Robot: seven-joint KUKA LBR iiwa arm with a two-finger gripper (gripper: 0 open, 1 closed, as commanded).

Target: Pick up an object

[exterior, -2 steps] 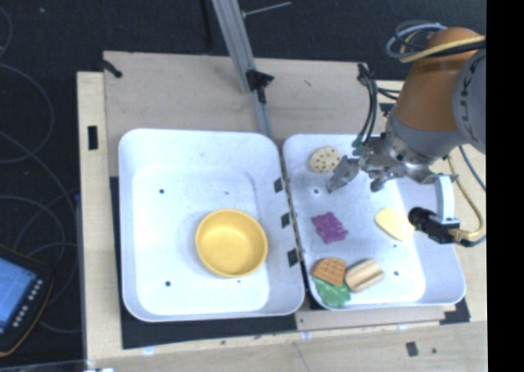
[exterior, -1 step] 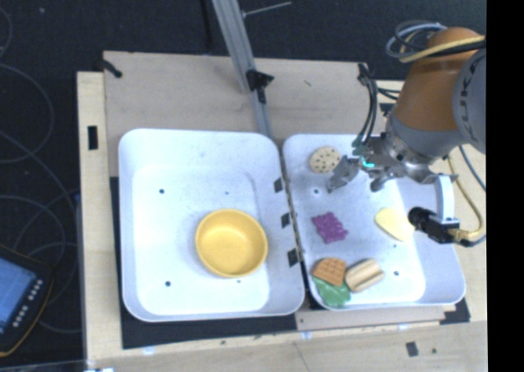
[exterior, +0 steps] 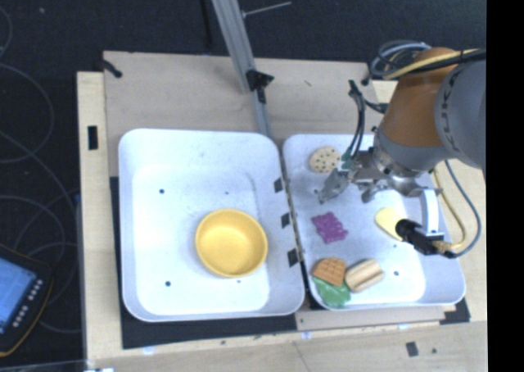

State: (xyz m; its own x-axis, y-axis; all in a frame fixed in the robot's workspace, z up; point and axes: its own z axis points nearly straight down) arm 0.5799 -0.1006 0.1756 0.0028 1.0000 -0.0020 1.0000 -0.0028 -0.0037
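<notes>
Right bin (exterior: 442, 284): jaws (exterior: 348, 184) spread, holding nothing, between cookie (exterior: 324, 159) and purple piece (exterior: 330, 227); risk—descending between them closes on bare floor, or nudges the cookie aside.

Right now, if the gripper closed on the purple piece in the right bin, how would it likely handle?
The purple piece lies flat and thin on the right bin, so probably light and hard to pinch. Its bumpy surface suggests soft, possibly floppy material.
</notes>
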